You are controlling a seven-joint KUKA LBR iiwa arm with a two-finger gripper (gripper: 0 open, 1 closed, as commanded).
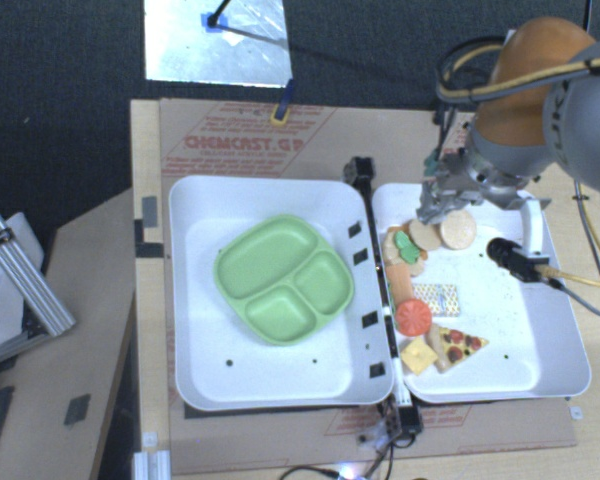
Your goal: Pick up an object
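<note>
The arm's jaws [435,208] hang low over the right bin [540,363] at its twelve o'clock end, just beside a round tan cookie [458,231]; whether they are apart or together I cannot tell; toy foods cluster along the bin's nine o'clock side, among them a pizza slice [458,347] and a tomato slice [414,317]; the left bin [200,268] holds a green divided plate [283,279].

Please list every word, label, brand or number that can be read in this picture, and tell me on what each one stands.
"CHEMCAST GP", in red print on the brown cardboard sheet under the white bins; blurred, so the last letters are uncertain.
More red print on the cardboard's front edge below the bins: too small to read.
</note>
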